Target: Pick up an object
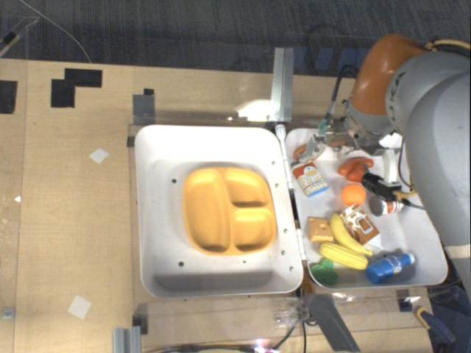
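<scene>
Right bin, and it's crowded in there: toy food packed close together. An orange ball of a fruit sits about the middle, with a red piece just above it toward the far wall. A small carton with a red-and-blue label lies tilted along the left side. Lower down there's a tan cracker-like square, a yellow banana slanting beside it, a corn cob just under the banana, and a small brown-and-white box touching the banana's upper side. At the near edge, a green piece in the corner and a blue bottle lying on its side.

Over the bin's far right hangs the grey arm with its orange band, and the gripper is down near the bin's far-left corner (dark and cluttered there, so I can't tell whether it has anything, or how it is set).

Left bin now: white, shallow, carrying a yellow three-compartment tray in its middle.

Both bins rest side by side on a pale wooden bench with black blocky marks at its far left, and dark grey carpet runs beyond the bench
</scene>
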Robot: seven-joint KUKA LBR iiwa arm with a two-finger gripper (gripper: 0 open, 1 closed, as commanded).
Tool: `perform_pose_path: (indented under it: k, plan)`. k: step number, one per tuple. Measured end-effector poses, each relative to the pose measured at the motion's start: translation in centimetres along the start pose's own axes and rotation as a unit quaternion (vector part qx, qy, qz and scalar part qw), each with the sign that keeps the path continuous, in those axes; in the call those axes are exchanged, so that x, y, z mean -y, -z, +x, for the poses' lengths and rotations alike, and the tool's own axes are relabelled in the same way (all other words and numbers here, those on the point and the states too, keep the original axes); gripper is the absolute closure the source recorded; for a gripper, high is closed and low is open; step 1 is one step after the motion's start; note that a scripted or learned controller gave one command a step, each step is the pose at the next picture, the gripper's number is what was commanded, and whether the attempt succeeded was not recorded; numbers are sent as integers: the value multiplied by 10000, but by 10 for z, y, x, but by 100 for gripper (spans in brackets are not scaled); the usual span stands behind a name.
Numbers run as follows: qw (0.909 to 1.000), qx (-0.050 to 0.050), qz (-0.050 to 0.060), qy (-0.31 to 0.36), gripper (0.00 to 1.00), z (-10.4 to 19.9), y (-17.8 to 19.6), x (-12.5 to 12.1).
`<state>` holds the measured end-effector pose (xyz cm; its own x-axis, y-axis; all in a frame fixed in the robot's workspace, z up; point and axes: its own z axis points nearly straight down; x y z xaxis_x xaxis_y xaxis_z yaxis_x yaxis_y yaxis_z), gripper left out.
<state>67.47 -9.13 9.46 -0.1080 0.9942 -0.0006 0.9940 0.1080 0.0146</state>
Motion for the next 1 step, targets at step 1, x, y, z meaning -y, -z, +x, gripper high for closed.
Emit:
perform_pose_path:
  k: [1]
  plan:
    - [9993,19,-64,357,0,-26,2,25]
